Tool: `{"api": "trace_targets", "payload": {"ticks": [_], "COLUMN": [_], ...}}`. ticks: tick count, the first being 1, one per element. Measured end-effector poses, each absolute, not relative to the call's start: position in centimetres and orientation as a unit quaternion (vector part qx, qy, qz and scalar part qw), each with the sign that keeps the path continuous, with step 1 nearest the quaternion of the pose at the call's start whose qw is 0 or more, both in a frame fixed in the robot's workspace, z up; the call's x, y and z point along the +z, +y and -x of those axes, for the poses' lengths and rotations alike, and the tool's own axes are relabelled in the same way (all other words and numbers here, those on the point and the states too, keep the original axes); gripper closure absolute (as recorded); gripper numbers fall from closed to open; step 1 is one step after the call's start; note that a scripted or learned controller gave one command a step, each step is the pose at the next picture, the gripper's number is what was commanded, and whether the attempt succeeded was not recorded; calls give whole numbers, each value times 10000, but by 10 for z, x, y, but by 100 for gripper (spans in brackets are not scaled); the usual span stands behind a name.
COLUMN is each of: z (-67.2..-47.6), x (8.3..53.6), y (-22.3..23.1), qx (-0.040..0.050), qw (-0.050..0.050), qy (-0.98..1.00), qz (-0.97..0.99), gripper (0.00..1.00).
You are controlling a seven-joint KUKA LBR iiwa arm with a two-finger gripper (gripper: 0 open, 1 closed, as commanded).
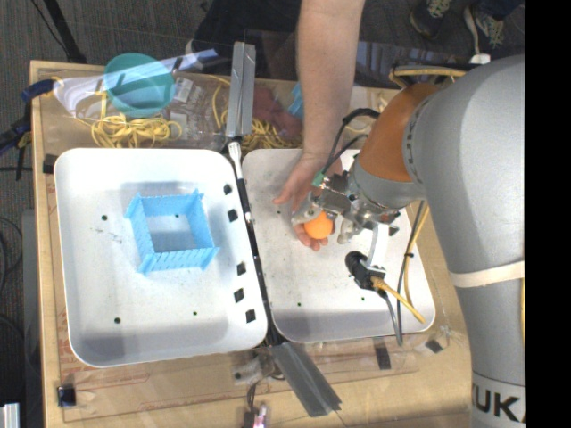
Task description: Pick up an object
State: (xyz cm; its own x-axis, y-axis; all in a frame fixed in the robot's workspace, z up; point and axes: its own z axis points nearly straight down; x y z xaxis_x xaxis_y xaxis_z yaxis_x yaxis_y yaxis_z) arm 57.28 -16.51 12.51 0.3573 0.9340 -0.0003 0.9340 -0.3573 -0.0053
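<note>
Basket: one blue basket [169, 232] in the left bin [80, 328]
Ball: one orange ball [317, 227] in the right bin [303, 319]; just left of the end effector [343, 217], touching
End effector: grip state, cannot tell
Hand: one human hand [299, 194] on the ball's far side, nearest it
Beyond: clutter on the surface [45, 78]

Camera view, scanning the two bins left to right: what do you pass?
Left white bin → blue square frame → divider between the bins → person's hand → orange ball → tool → grey arm.
</note>
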Motion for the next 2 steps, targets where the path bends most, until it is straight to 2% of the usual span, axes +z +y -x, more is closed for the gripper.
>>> {"api": "trace_targets", "payload": {"ticks": [1, 2], "z": [-609, -611], "x": [90, 102], "y": [-185, -183], "qx": [20, 12], "qw": [29, 26], "qy": [-6591, -6625], "qz": [7521, 7491], "gripper": [0, 100]}}
